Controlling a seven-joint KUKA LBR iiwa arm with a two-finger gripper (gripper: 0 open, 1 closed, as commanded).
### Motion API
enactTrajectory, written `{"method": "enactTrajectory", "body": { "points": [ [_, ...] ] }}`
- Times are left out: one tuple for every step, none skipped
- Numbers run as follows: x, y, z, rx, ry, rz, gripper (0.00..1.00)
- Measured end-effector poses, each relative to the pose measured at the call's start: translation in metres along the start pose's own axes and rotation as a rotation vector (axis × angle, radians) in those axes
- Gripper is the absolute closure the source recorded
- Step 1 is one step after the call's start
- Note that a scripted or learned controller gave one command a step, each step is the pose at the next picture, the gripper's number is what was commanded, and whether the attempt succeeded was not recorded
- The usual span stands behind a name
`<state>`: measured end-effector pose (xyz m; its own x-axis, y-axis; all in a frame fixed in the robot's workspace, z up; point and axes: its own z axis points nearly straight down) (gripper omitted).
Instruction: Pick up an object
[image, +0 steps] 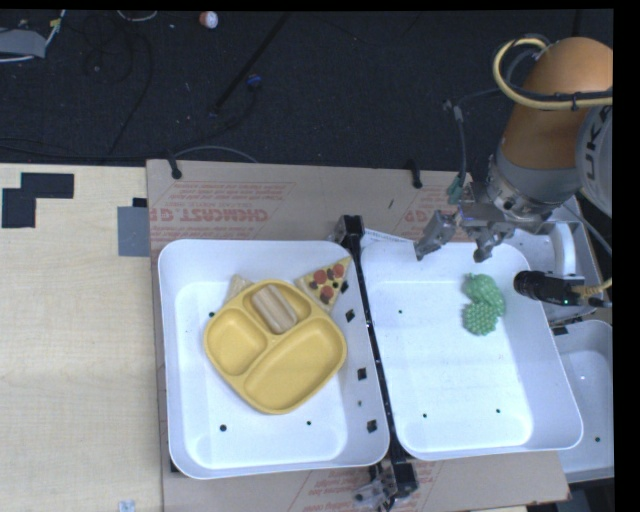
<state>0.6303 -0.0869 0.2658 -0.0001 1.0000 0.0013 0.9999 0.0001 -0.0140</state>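
Note:
A green knobbly toy, shaped like broccoli or a bunch of grapes, lies in the right bin near its far right corner. My gripper hangs over that bin's far edge, just above and left of the green toy. Its two fingers stand apart, open, with nothing between them. In the left bin a yellow divided plate holds a tan bread-like piece in its top compartment. A toy pizza slice lies by the plate's upper right rim.
A black divider bar runs between the two bins. The bins rest on a brown cardboard sheet. A black fitting with cables sits at the right bin's right rim. Pale wooden bench lies to the left.

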Motion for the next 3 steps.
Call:
{"method": "enactTrajectory", "body": {
  "points": [
    [0.0,0.002,-0.006,-0.011,-0.001,-0.001,0.0],
    [-0.004,-0.007,0.044,-0.005,-0.001,0.0,0.0],
    [-0.006,-0.012,0.109,-0.004,0.0,0.001,0.0]
  ]
}}
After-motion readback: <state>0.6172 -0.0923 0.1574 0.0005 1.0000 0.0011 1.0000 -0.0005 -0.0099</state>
